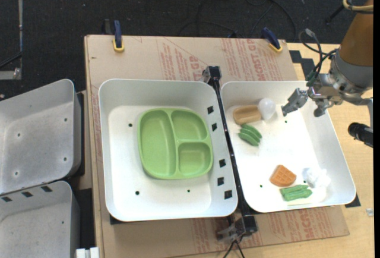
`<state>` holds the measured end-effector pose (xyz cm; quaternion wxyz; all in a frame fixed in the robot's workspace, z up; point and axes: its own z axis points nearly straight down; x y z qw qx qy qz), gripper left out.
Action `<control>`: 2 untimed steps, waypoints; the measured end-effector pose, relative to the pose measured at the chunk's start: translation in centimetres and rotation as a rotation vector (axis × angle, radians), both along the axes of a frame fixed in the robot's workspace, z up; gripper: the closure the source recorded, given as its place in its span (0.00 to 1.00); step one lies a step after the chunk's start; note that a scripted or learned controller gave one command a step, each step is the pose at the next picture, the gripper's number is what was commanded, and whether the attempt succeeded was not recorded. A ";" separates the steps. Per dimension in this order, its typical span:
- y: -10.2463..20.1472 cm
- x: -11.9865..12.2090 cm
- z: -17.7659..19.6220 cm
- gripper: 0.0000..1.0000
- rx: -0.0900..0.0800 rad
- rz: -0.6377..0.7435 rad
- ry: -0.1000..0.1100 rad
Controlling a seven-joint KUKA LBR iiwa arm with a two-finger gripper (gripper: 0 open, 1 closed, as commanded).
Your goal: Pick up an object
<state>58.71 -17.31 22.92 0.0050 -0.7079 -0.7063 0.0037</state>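
Objects lie scattered in the right bin (pixel 332 132), and none of them is between the fingers of the tool (pixel 306 102); the tool hangs over the far right part of this bin, with its two dark fingers spread apart and nothing between them.

Nearest to the tool, to its left, is a tan bread-like piece (pixel 246 114), oblong, with its long axis running left to right; a small white round object (pixel 267 108) touches its right end. Just near of the bread lies a green ribbed piece (pixel 250 134), oval, with its long axis slanting from far left to near right.

In the near right part of the bin lies an orange waffle-like piece (pixel 283 176), roughly triangular; near of it is a flat green piece (pixel 295 192), long and narrow, with its long axis almost left to right; a white lumpy object (pixel 316 178) lies just right of these two.

The left bin (pixel 119 144) holds a light green divided plate (pixel 176 143) with three compartments. Both bins stand on the counter (pixel 178 52).
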 end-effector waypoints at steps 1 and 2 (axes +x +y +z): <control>0.0 0.3 0.7 0.00 -0.002 0.003 -0.012; 0.5 -0.7 -4.3 0.00 -0.001 0.001 -0.007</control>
